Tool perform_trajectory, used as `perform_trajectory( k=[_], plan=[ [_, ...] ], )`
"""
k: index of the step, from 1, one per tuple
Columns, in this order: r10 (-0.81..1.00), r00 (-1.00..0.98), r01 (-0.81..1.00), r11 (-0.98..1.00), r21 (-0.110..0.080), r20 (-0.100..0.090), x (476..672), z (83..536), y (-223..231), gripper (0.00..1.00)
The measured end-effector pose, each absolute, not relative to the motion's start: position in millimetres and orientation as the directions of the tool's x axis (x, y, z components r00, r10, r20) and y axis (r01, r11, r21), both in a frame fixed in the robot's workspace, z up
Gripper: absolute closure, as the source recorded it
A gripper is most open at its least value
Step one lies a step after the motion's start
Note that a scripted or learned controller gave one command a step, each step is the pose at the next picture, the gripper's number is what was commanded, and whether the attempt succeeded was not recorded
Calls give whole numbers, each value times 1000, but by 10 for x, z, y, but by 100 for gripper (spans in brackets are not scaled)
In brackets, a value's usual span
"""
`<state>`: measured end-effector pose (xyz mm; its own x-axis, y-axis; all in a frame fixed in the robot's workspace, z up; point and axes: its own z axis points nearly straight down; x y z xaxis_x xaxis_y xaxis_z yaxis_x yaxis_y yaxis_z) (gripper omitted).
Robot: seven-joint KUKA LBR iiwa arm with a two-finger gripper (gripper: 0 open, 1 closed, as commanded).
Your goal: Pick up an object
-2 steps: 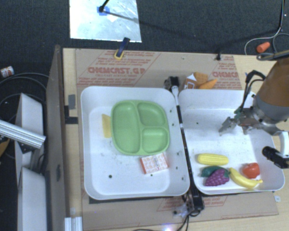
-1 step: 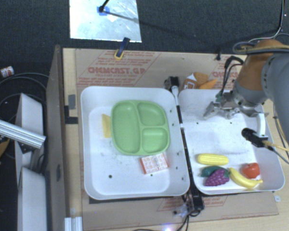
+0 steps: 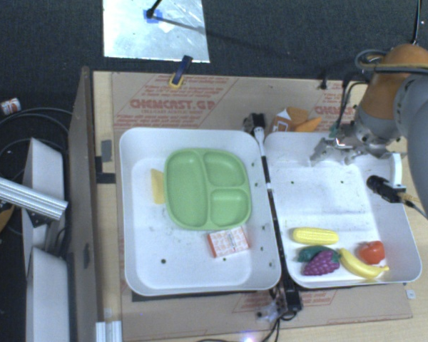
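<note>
Two white bins are set side by side on the desk (image 3: 200, 105). In the left bin (image 3: 139, 262) a green plate (image 3: 207, 189) is seen, with a yellow card (image 3: 158, 186) at its left edge and a red-printed packet (image 3: 228, 241) just below it. In the right bin (image 3: 328, 191) the toy foods are gathered at the near edge: corn (image 3: 314, 236), grapes (image 3: 321, 262), a dark green piece (image 3: 310, 252) partly covered by the grapes, a banana (image 3: 360, 265) and a tomato (image 3: 372, 251). The gripper (image 3: 328, 148) is placed over the far part of the right bin, well apart from all of these; nothing is seen between the fingers, and how far they are parted cannot be told from this view.

No object is yet taken up. Several risks are judged from here. A descent at the present spot would be met by bare bin floor. The foods are packed close, the banana touching the tomato and the grapes overlapping the green piece, so two might be caught or one pushed aside. The rounded corn and tomato may roll from a closing grip, and the near wall may block the fingers
</note>
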<state>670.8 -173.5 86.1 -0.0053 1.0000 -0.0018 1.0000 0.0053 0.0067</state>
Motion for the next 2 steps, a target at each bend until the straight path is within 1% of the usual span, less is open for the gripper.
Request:
perform_trajectory(
  k=[1, 2],
  plan=[
    [1000, -2, 1000, 2, 12, -4, 6711, 1783, -1929, 0],
    [1000, -7, 1000, 7, -2, 1, 6683, 807, -1533, 0]
  ],
)
